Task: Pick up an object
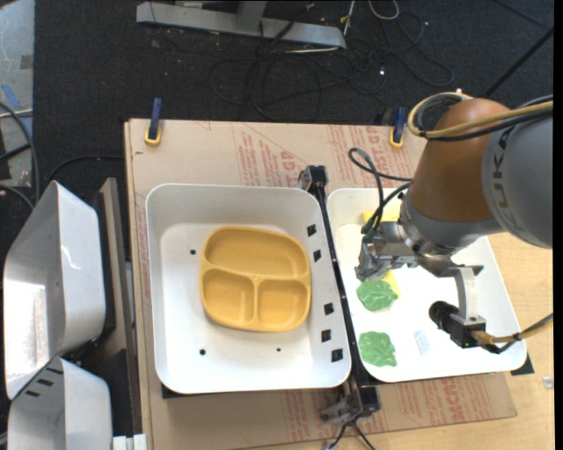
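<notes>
- Well, the surface is a tan board with red printing, and a blue-and-yellow clamp bites its far edge.
- Around it the floor is dark, with black cables looping across it and a grey metal frame lying at the far side.
- Off to the view's left, spare white tubs sit beside the board.
- Two shallow bins sit side by side and touching. The left bin holds a yellow divided plate, lying flat near its middle.
- The grey arm, orange band and all, reaches over the right bin.
- Its pincer hangs low at that bin's left side, and from here I can't tell whether it is released or clenched. Nothing visibly rides in it.
- Just below the pincer lies a green piece, soft-edged, lumpy and leaf-like, with a bit of yellow touching its upper right.
- A second green piece of much the same look lies flat nearer the front rim, apart from the first.
- A pale slip lies beside it.
</notes>
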### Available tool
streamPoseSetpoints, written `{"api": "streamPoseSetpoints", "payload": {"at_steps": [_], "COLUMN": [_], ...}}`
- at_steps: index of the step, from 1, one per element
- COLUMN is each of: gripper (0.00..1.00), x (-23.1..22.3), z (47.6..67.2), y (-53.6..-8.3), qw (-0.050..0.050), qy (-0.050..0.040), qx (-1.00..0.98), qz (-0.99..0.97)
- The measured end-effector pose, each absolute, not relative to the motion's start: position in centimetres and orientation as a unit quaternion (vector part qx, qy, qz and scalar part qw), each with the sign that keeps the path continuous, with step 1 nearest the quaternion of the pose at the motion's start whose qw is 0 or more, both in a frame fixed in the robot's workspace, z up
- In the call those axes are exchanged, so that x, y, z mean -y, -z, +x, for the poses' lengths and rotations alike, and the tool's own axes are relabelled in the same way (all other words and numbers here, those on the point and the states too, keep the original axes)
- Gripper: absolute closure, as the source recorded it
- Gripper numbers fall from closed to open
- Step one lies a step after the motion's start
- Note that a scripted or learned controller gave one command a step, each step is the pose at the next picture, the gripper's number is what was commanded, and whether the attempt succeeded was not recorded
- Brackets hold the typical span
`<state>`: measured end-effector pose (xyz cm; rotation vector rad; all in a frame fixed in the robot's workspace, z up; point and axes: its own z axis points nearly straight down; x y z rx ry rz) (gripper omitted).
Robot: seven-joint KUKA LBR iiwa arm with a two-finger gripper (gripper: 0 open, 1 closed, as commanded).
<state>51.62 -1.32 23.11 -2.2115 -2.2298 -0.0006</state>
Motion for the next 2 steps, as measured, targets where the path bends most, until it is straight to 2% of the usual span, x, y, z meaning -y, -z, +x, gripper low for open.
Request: {"api": "streamPoseSetpoints", "payload": {"at_steps": [1, 2], "gripper": [1.0, 1.0], "x": [-4.1, -9.1], "z": [53.2, 54.0], "y": [-23.7, -24.4], "qw": [0.0, 0.0], "qy": [0.0011, 0.0012], "qx": [0.71, 0.71], "qz": [-0.704, -0.704]}}
